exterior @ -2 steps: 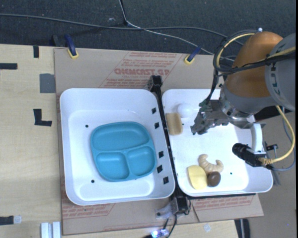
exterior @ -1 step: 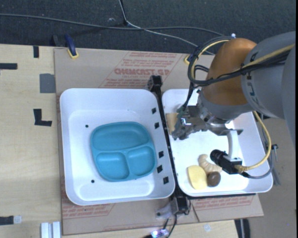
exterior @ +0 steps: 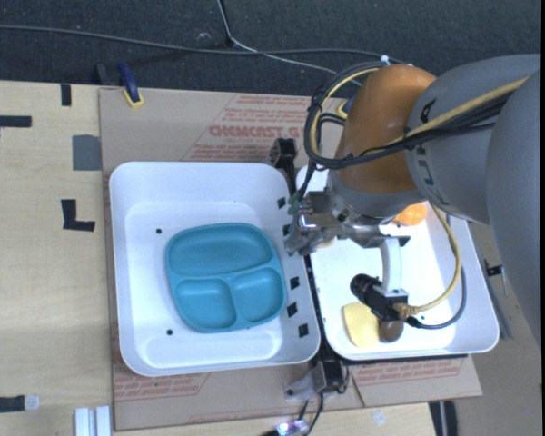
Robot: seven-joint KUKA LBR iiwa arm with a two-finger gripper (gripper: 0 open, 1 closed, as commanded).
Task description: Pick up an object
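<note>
Two picks on offer, & my gripper (exterior: pixel 302 232) hangs where the bins meet, so direction decides it: the blue plate (exterior: pixel 225 274) lies flat in the view-left bin (exterior: pixel 120 189), just beside me; the yellow block (exterior: pixel 359 323) sits in the view-right bin (exterior: pixel 477 336), front-left corner, toward view-bottom & a bit right of me. Can't tell if the gripper's spread or pressed together. I'd judge the block the easier grab, w/ no clear long axis.

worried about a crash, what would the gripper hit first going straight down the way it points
Likely the gripper meets the inner rim of the right shallow white bin first; depth is unclear from above.
</note>
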